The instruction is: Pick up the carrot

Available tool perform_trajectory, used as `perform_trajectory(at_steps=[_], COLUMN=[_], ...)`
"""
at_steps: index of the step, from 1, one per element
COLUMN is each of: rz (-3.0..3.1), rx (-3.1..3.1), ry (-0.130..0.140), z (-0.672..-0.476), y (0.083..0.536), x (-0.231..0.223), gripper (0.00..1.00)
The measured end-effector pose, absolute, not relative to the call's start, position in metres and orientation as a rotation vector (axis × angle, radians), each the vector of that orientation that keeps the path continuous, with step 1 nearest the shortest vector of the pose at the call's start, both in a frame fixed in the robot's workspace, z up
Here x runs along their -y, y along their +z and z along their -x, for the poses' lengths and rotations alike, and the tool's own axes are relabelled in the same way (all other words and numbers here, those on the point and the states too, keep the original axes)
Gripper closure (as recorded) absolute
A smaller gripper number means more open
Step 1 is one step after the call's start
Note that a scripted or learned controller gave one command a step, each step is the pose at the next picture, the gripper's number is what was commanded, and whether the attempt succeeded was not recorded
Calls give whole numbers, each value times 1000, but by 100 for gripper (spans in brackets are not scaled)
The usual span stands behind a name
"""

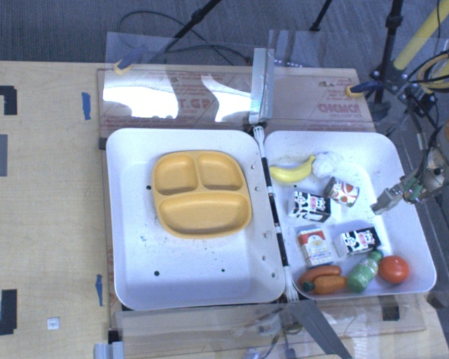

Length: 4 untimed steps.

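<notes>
Carrot (323, 281) lies at the near edge of the right bin (404, 163), close to its near-left corner, apart from the claw (389, 198), which hangs over the bin's right side. Whether the claw is clenched or released I cannot tell; its tip is small and blurred, and nothing shows between its fingers. The arm behind it is cut off at the right edge. Outward from the claw lie one red-and-white can (345, 192), two black-and-white cartons (311, 206) (358, 240), one red-labelled box (317, 246), one banana (292, 170) with a pale, hard-to-read lump (325, 163) beside it, one green bottle (364, 271) and one tomato (393, 269) in the near-right corner. The left bin (135, 268) carries one yellow divided tray (202, 193).
</notes>
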<state>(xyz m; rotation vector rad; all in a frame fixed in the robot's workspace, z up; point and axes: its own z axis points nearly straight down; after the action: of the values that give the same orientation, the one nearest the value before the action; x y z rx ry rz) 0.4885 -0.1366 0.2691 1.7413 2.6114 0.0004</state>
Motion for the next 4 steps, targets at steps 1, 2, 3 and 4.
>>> perform_trajectory(at_steps=[1, 2, 3, 4], rz=[-1713, -1761, -1553, -944], rx=[-2625, -2593, -2722, -2996], ry=[0, 0, 1, 1], z=[-480, -506, -557, -538], y=[291, 267, 216, 213], x=[214, 223, 222, 216], gripper=[100, 100, 100, 100])
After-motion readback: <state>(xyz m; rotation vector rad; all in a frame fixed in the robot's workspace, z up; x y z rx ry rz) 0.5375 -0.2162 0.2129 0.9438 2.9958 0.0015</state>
